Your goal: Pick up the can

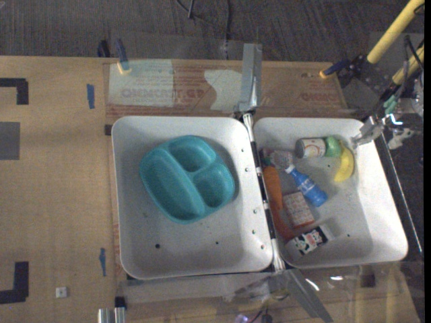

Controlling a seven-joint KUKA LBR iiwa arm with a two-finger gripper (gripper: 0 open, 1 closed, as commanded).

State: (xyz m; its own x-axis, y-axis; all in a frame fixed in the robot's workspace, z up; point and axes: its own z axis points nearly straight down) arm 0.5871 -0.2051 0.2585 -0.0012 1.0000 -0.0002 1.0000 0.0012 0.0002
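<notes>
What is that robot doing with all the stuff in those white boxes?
It is meant to pick up the can, which lies on its side in the right bin, next to a yellow banana and a blue bottle. The gripper sits at that bin's top right corner, near the can, holding nothing. The can is not picked up yet. The left bin holds a teal divided plate.

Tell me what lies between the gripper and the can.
In the camera view, the gripper sits at the right bin's upper right. Between it and the can, lying on its side, are the can's green end and the top of the yellow banana.
</notes>
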